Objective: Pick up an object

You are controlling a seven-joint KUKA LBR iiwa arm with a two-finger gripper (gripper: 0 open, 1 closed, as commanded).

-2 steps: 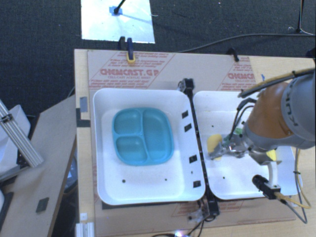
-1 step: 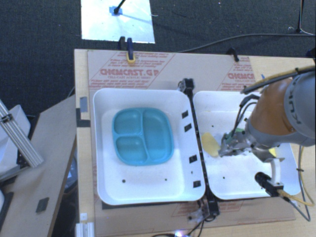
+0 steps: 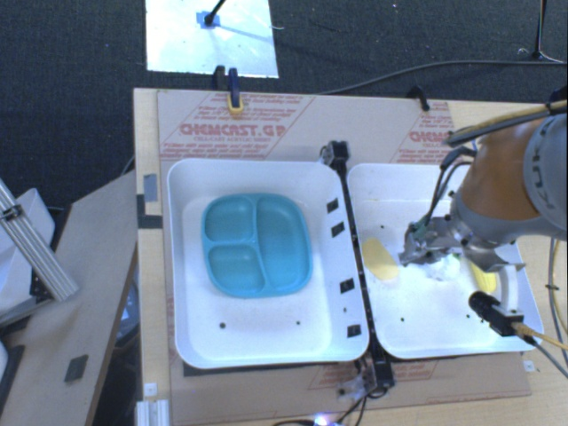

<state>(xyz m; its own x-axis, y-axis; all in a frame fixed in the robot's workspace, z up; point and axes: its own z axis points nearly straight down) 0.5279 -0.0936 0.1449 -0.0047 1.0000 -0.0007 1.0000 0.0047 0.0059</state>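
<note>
From above, the grey arm with its orange band reaches in from the right over the right bin. Its hand hangs low over the middle of that bin, pointing left. Whether the hand is open or closed cannot be told, as it is small and blurred against the white floor.

A pale yellow object lies on the floor of the right bin, just left of the hand and close to the wall shared with the other bin. It looks near to the hand but apart from it; nothing can be seen gripped. A second yellow piece lies right of the hand, partly under the arm, and a small whitish thing sits just near of the hand, too blurred to name.

The left bin holds a blue divided plate with three compartments, lying flat near its middle.

Both bins rest side by side on a clear sheet with red lettering, laid on the wooden desk. A yellow and black clamp grips the far edge. Beyond the desk is dark carpet with a pale square panel on it, and cables run across at the far right.
</note>
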